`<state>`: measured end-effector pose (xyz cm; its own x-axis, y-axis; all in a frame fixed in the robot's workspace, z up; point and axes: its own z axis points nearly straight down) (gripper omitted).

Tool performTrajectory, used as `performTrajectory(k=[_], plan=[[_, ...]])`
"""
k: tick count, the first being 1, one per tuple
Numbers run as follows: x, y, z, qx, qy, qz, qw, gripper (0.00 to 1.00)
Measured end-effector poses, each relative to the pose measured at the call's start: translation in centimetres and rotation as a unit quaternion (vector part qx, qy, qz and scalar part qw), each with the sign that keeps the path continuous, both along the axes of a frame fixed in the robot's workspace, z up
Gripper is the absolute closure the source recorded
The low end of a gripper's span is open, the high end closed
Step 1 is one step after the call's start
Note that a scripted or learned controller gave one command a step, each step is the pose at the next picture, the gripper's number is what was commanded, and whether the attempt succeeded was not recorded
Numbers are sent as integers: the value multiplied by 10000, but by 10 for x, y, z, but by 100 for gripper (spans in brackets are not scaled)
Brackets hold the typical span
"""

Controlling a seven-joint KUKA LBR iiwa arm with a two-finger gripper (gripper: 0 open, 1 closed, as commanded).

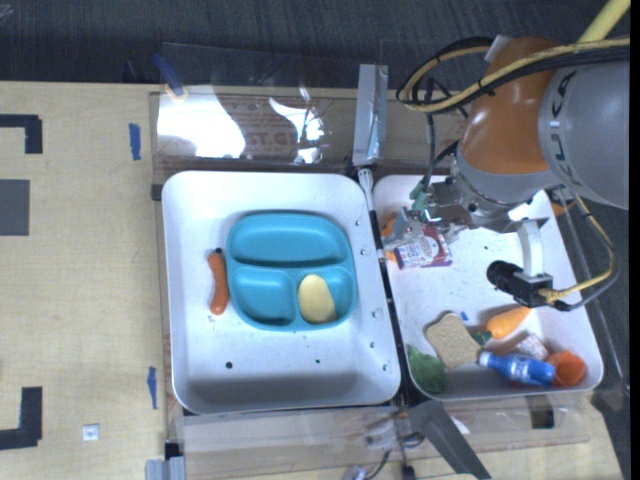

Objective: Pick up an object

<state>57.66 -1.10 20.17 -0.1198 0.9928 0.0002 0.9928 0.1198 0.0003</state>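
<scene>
The right bin [585, 298] holds several small objects. A red and white packet [421, 253] lies near its upper left corner. My gripper [428, 214] hangs just above that packet, below the orange band of the arm [505, 118]; nothing visibly sits in it. Toward the front lie a slice of toy bread [453, 340], a green leafy piece [428, 370], a blue bottle [516, 368], an orange carrot-like piece [507, 321] and an orange ball [569, 368].
The left bin [190, 348] holds a blue divided tray [290, 238] with a yellow egg-shaped thing [316, 297] in one compartment, and an orange sausage-like piece [217, 282] beside it. A black cable fitting [517, 281] hangs over the right bin. A clear panel [260, 118] stands behind the left bin.
</scene>
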Motion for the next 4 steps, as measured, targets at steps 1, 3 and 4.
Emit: performTrajectory(k=[1,3,4], plan=[[25,-21,68,-3,-16,-2012,9795,100],[-91,-6,42,7,15,-2186,9758,100],[-78,-23,15,0,21,-887,9961,100]])
